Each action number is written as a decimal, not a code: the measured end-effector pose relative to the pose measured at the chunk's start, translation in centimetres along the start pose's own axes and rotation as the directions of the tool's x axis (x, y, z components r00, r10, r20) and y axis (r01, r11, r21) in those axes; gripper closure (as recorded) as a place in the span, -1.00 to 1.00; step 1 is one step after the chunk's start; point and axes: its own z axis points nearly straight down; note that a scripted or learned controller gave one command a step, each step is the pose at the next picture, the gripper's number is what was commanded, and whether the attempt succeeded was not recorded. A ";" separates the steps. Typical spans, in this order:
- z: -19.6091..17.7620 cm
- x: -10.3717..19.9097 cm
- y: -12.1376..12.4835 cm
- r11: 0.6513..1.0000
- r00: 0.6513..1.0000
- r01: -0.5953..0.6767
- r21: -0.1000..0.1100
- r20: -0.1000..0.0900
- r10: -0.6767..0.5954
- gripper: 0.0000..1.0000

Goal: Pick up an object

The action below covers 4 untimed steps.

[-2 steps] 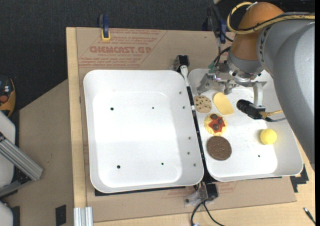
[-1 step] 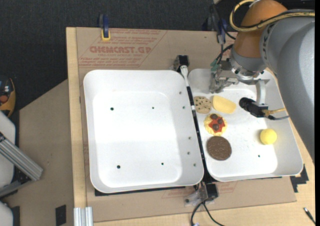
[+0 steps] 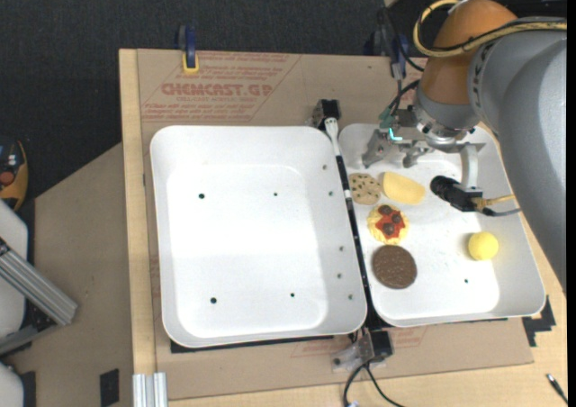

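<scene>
Yellow cheese wedge [image 3: 402,187] lying in the right bin [image 3: 450,302], just below the gripper [image 3: 394,155], fingers spread open and holding nothing, cookie [image 3: 364,186] touching the wedge's left side, so nothing picked up yet, grabbing and lifting left.

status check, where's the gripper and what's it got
Gripper over right bin's far end, nothing seen held. Pale yellow piece nearest below. Cookie crowds it.

The arm [image 3: 526,81] is bulky, smooth grey, with an orange band [image 3: 459,40], a looping yellow cable [image 3: 432,13] and a metallic wrist.
</scene>
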 end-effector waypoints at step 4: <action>1.1 -3.2 -6.7 1.000 1.000 -0.004 0.005 -0.003 0.004 -1.00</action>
